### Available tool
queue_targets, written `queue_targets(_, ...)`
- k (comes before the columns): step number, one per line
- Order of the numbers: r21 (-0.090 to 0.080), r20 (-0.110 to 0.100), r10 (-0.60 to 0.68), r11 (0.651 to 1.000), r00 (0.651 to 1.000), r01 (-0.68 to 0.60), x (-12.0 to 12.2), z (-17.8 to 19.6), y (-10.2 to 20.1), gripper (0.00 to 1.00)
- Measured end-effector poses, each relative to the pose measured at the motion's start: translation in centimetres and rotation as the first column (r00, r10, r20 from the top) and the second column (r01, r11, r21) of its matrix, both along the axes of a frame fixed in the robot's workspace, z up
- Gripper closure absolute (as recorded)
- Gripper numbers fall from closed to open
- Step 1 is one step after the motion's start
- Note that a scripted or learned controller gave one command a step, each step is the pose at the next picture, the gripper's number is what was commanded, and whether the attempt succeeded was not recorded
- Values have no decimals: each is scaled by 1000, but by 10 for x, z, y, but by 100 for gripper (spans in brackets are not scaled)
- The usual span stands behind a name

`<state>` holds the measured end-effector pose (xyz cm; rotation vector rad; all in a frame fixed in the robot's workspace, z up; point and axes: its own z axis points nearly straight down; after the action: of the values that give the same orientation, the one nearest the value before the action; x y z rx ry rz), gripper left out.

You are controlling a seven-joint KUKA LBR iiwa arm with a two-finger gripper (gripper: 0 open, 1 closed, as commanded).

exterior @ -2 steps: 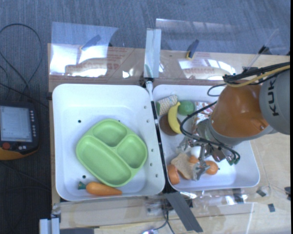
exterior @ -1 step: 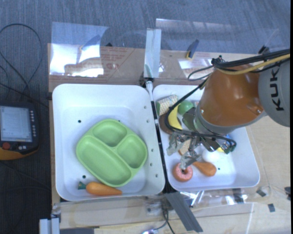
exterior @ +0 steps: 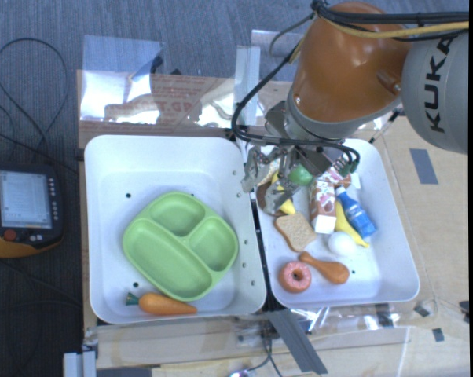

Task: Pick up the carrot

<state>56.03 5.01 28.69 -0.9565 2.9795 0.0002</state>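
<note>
Fingers first: whether they are spread or closed cannot be told, because the gripper hangs under the arm's broad orange band and its tip is lost among the toys below. It is low over the back of the right bin, above a crowded pile that includes a slice of bread with a speckled tan face, a glossy pink-iced donut, a brown drumstick, a smooth white egg, a blue bottle and a small red-and-white carton. The carrot is not in that pile. It lies flat in the left bin, along the front wall, well apart from the gripper and across the divider between the two bins. It is a tapered orange cone with a dull plastic sheen and a stubby dark green top pointing toward the bin's front left corner. Its upper side sits just beside, perhaps touching, the rim of a pale green three-compartment plate, so it is wedged in the narrow strip between plate and wall. That position probably leaves little room for a grasp across its width; pinching along the free length near its thick middle looks the easier approach. The pick has not begun, judging by where the arm stands.
</note>
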Motion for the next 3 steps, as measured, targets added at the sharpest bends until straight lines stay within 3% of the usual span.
queue_targets(1, -1, -11, 329, 944, 944, -329, 10, -31, 27, 100)
queue_targets(2, -4, -10, 469, 883, 883, -469, 55, -45, -92, 100)
queue_targets(3, -11, -1, 635, 773, 773, -635, 58, 69, -133, 100)
